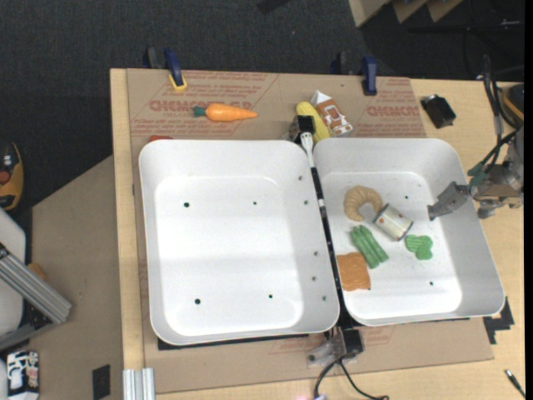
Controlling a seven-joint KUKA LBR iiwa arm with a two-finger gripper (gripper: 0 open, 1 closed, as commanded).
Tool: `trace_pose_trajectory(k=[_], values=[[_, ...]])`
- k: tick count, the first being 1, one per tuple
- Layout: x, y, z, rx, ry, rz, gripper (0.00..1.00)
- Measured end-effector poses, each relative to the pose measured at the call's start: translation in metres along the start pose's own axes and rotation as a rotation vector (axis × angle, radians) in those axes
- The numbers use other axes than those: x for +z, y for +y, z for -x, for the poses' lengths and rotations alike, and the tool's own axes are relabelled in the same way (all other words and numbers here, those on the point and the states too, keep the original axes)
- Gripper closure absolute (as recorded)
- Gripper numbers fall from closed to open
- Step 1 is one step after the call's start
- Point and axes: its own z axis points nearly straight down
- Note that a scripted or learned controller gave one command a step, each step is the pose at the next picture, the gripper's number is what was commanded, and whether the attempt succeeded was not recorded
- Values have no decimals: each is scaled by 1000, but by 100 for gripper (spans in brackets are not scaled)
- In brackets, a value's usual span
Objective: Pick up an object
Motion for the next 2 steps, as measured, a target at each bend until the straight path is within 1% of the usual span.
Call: trace_pose_trajectory(k=[1, 2], values=[[64, 13, -59, -6, 5, -8, 0], [157, 19, -93, -3, 3, -5, 0]])
